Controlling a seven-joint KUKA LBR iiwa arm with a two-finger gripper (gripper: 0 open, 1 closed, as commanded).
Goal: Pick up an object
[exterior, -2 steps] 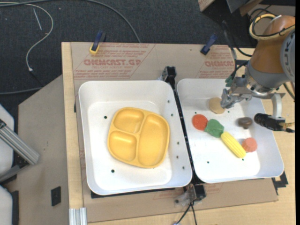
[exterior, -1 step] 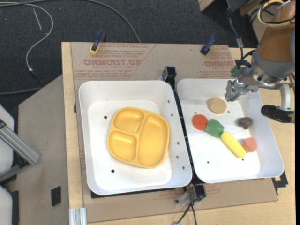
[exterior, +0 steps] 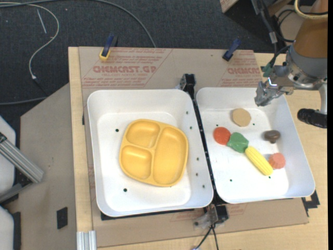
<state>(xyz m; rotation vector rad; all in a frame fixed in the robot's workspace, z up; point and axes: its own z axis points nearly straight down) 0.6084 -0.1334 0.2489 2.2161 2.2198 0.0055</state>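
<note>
You have the two-finger gripper hanging over the far edge of the right-hand shallow white bin, with nothing visible between its tips; at this slant you cannot tell whether it is spread or pressed together. The nearest candidate is the flat tan round biscuit-like piece, lying just toward the near-left of the gripper, inside the bin and apart from its neighbours. Further along that same direction sit the round red-orange piece and the green blocky piece, which look to be touching or nearly so. The yellow plastic corn cob touches the green piece at 1 end, its long axis running diagonally from there toward the near-right. A small dark brown lump and a salmon-pink piece lie nearer the right wall; the pink one is partly overlapped by the cob. In the left bin rests a yellow 3-compartment plastic plate, well apart from the gripper. The arm's upper part is cut off at the frame edge.
</note>
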